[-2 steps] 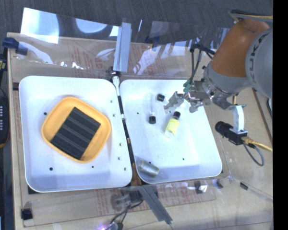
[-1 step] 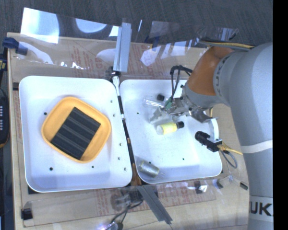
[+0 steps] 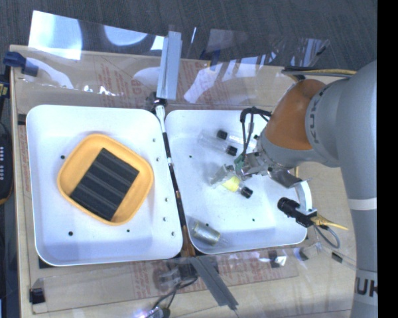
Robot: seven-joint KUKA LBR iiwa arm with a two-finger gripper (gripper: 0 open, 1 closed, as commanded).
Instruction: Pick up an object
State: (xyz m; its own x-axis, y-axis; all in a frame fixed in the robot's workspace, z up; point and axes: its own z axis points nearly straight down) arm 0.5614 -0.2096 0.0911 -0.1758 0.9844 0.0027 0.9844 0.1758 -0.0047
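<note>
My gripper (image 3: 245,169) is down in the right bin (image 3: 205,207), near its middle, below the orange band of the wrist. Just left of it lie a small yellow piece (image 3: 230,185) and a clear plastic piece (image 3: 219,174), both touching or nearly touching the gripper's tip. A small black piece (image 3: 246,192) sits just below the gripper. Two clear pieces with black caps (image 3: 221,136) (image 3: 231,150) lie farther back in the same bin. Whether anything is held is hidden by the wrist.
A silvery metal cylinder (image 3: 204,232) rests in the right bin's front left corner. The left bin (image 3: 43,224) holds an orange dish (image 3: 76,161) with a black ribbed block (image 3: 105,183) on it. A raised divider (image 3: 171,177) separates the bins.
</note>
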